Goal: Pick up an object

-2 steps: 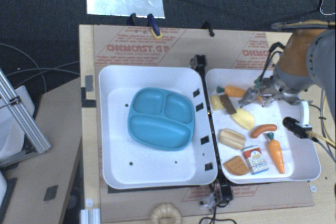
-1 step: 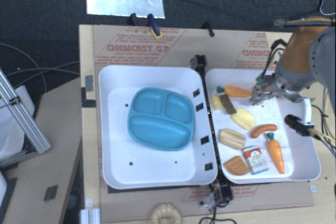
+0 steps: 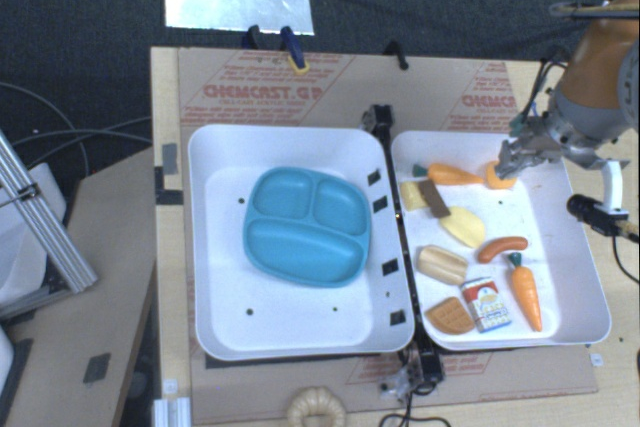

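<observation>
Grey metal with an orange band above the wrist, the arm (image 3: 600, 80) reaches in from the right and sets its gripper (image 3: 512, 162) low over the far end of the right bin (image 3: 585, 265). Whether anything sits between its tips cannot be told from this slant. Just below it lies a small orange piece (image 3: 499, 178), touching or nearly touching the tool. Just to the left of that piece rests an orange wedge-shaped toy (image 3: 453, 176), lying flat.

Nearer the bin's middle, a brown stick-like piece (image 3: 434, 199) lies tilted, with a pale yellow piece (image 3: 412, 196) beside it against the bin's left wall. A pale yellow potato-like toy (image 3: 462, 226) sits just below the brown piece. A toy sausage (image 3: 502, 248) lies near it to the right, and a toy carrot (image 3: 526, 293) lies below the sausage, green top pointing away from the viewer. A tan bread roll (image 3: 441, 264) rests left of the sausage. At the near end a small printed carton (image 3: 486, 304) lies just beside a brown waffle-like piece (image 3: 450, 317).

The left bin (image 3: 215, 245) holds a blue divided plate (image 3: 307, 225), well apart from the arm. Both bins stand on a cardboard sheet (image 3: 250, 90).
</observation>
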`<move>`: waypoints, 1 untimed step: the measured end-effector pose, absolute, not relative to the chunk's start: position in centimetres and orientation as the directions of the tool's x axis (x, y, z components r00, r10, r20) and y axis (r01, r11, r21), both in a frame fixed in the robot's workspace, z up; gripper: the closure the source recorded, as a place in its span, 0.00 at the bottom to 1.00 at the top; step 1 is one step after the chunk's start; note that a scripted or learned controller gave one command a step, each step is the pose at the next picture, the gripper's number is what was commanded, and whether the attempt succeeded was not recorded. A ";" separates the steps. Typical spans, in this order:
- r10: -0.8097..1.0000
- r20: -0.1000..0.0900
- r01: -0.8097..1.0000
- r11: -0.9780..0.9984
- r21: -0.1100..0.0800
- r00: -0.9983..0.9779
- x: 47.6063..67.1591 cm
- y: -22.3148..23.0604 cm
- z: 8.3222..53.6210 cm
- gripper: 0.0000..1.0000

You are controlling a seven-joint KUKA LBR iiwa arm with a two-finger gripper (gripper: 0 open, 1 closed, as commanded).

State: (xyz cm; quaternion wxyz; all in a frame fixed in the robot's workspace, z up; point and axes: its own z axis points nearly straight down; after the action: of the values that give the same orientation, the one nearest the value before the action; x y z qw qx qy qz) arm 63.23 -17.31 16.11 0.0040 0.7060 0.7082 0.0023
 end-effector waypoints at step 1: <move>1.000 -0.002 1.000 0.001 0.008 -0.001 63.1 -17.9 20.7 1.00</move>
State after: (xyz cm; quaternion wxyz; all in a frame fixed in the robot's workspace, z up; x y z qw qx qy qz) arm 63.11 -17.86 20.74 0.0035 0.7067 0.7075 0.0019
